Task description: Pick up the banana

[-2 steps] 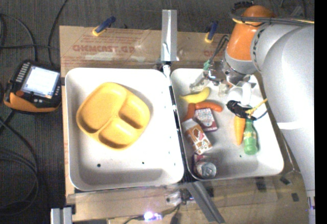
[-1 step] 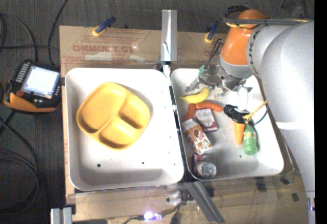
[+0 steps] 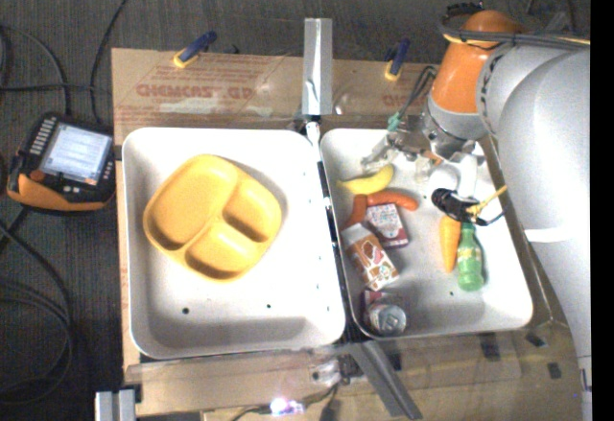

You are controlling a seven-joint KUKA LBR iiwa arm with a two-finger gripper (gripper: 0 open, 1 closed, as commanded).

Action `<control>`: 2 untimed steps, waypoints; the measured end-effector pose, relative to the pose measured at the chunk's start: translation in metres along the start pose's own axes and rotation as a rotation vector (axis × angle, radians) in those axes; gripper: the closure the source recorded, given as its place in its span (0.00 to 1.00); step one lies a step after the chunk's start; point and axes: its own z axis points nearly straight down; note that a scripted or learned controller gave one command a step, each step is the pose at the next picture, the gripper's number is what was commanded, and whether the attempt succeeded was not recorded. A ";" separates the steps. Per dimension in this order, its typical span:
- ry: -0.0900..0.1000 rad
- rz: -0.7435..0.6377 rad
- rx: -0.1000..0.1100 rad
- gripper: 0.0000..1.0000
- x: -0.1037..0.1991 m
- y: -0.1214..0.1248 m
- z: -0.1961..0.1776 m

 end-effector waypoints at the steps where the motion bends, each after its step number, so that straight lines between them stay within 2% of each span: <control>1: -0.005 -0.002 -0.003 1.00 -0.001 0.001 -0.009; 2: -0.005 0.007 0.006 1.00 0.130 -0.022 -0.130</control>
